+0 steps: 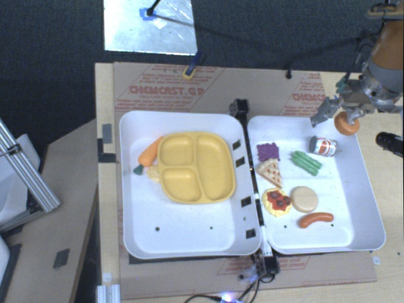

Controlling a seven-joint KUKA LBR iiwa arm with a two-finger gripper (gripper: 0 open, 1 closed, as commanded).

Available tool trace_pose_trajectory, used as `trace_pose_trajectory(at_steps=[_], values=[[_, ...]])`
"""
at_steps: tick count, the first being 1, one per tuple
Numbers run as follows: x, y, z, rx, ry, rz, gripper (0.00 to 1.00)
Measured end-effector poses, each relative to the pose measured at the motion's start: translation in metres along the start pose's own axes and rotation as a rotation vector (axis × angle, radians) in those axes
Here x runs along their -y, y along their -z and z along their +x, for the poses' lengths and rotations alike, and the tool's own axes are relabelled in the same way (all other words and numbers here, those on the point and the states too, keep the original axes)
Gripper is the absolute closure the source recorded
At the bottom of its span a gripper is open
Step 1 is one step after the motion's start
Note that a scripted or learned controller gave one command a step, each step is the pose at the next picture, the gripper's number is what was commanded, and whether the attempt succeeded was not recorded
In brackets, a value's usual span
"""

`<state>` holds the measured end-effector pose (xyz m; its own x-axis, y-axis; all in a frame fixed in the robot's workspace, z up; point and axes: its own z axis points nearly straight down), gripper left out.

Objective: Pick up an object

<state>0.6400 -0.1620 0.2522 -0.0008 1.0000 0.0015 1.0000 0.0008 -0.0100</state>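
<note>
The arm's end effector hangs above the far right corner of the right bin, an orange ball showing at its tip. The ball appears to sit between the fingers, which look closed on it, though the slanted view leaves some doubt about how firm the hold is. By that reading the pick is past the grasp and in the lift: the ball seems to be off the bin floor, just beyond the bin's far rim.

What the next move calls for, as a judgement, is a clean rise and carry without loosening the hold; a round, smooth ball could slip out if the fingers catch it off-centre.

Just below and slightly left of the end effector lies a small can on its side, the nearest thing to it and apart from it. Further left and nearer the viewer sit green beans, purple grapes, a waffle wedge, a round bun, a small pizza and a sausage, all resting on the bin floor well clear of the fingers.

Far to the end effector's left, the left bin carries a yellow divided plate with a carrot against its edge. Both bins rest on the tabletop.
</note>
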Motion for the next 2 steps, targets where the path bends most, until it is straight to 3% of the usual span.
trace_pose_trajectory(at_steps=[1, 2], values=[[-0.002, 0.008, 0.0, 0.002, 0.002, -0.012, 0.0], [-0.008, -0.053, 0.004, 0.001, 0.005, -0.008, 0.0]])
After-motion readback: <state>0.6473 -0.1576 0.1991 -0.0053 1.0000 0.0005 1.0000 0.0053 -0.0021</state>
